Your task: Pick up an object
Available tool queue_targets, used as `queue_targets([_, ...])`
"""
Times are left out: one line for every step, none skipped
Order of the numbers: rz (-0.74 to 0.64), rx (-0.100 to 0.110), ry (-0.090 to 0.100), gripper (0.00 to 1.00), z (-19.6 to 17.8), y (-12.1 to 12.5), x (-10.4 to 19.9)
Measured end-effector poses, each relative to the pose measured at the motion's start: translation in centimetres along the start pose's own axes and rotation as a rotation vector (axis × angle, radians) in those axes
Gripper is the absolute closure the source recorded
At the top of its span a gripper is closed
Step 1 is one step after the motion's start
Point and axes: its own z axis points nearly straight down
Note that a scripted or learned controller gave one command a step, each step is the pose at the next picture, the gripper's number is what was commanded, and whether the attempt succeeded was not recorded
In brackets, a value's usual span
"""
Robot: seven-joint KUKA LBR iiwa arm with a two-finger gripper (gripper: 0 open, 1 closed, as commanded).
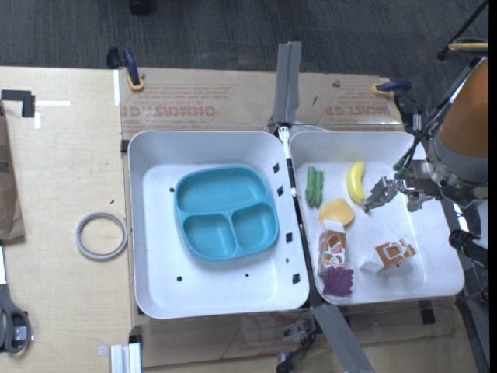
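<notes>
My gripper (379, 194) hangs low over the right bin (435, 282), just right of a yellow banana (356, 182) and close to it. Nothing shows in its grasp. A green pea pod (314, 186) lies near the bin's left wall. Below it sit a yellow-orange wedge (337, 211), a brown and white carton (332, 249) and a purple bunch of grapes (338, 280). A small orange and white box (394, 253) rests below the gripper. The arm, with its orange band (470, 119), comes in from the right.
The left bin (147, 286) holds a blue divided tray (227, 211). On the bench to the left lie a grey tape ring (102, 235) and scissors (12, 325). A grey divider bar (287, 84) stands between the bins at the back.
</notes>
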Motion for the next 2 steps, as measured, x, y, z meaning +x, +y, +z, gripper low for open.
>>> queue_targets([0.123,0.001,0.000,0.00,5.9,5.9,1.4])
queue_targets([0.352,0.000,-0.001,0.00,11.8,12.3,-0.2])
